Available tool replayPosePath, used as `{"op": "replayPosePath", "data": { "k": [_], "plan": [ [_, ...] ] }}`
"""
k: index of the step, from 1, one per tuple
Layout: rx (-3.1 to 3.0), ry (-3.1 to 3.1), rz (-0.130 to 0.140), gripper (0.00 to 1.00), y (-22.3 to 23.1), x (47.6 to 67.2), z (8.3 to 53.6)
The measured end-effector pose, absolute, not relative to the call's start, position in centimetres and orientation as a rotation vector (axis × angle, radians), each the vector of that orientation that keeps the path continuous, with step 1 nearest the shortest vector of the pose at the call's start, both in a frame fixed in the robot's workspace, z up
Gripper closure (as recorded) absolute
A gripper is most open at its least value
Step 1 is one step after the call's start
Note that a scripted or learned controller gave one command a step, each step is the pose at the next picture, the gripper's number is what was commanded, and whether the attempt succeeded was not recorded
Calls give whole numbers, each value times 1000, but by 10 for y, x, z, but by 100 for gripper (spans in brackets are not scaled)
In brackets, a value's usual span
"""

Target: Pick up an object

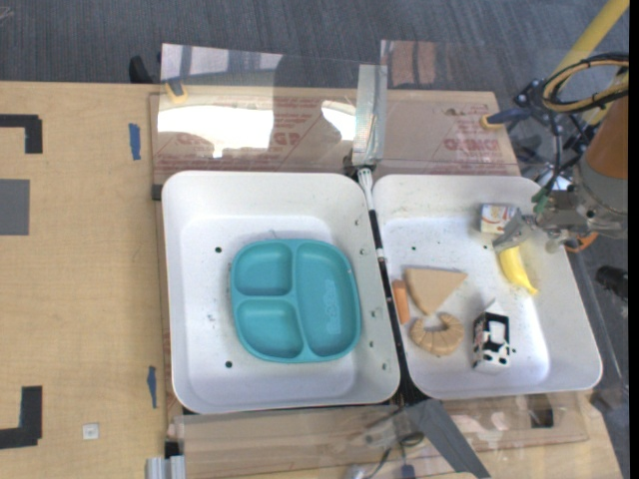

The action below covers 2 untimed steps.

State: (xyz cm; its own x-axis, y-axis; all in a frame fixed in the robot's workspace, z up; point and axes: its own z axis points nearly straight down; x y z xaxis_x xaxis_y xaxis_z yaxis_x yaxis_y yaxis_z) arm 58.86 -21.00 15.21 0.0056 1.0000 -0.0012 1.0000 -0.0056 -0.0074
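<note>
Bins sit side by side on the wooden surface (70,297) — the left bin (190,267) carries a teal divided plate (296,299) lying flat near its middle. The right bin (569,347) holds the loose objects: a tan wedge (435,287) with an orange stick (400,300) just beside its left edge, a brown ring-shaped pastry (436,335) touching the wedge's lower tip, and a black-and-white toy (491,339) near the bin's front. A yellow banana (516,268) lies toward the right wall, with a small white cup (495,217) just above it near the back.

From the right the arm reaches in, and its pincer (527,230) hangs over the bin between cup and banana — whether it is spread or closed cannot be told, and nothing is seen clamped in it.
</note>
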Motion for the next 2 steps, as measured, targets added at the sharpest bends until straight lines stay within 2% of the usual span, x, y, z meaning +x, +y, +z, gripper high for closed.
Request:
{"op": "replayPosePath", "data": {
  "k": [1,2],
  "plan": [
    [-2214,-2226,1,0,-148,638,89],
    [-2224,-2230,-7,0,-143,669,90]
  ]
}}
